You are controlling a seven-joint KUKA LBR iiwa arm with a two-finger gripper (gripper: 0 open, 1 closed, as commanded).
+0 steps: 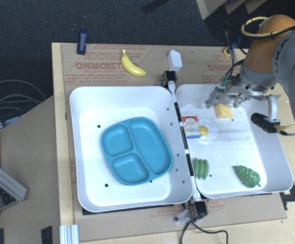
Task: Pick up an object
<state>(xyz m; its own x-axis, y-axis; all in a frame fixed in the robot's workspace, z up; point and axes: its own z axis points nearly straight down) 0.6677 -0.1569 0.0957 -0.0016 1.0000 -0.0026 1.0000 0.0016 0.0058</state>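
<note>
My gripper point(224, 99) is low in the far part of the right bin point(269, 151), open, with a finger on each side just above a yellow block point(225, 111). The block rests on the bin floor, its far edge hidden under the gripper. Also in this bin are a small red, white and blue box point(190, 126), a small yellow piece point(203, 131) in clear wrap, a green ribbed piece point(200, 168) and a bumpy green piece point(247, 175).
The left bin point(86, 111) holds a blue divided plate point(135, 150). A banana point(132, 65), a small white object point(174, 60) and a blue object point(82, 39) lie on the bench behind the bins. The arm comes in from the upper right.
</note>
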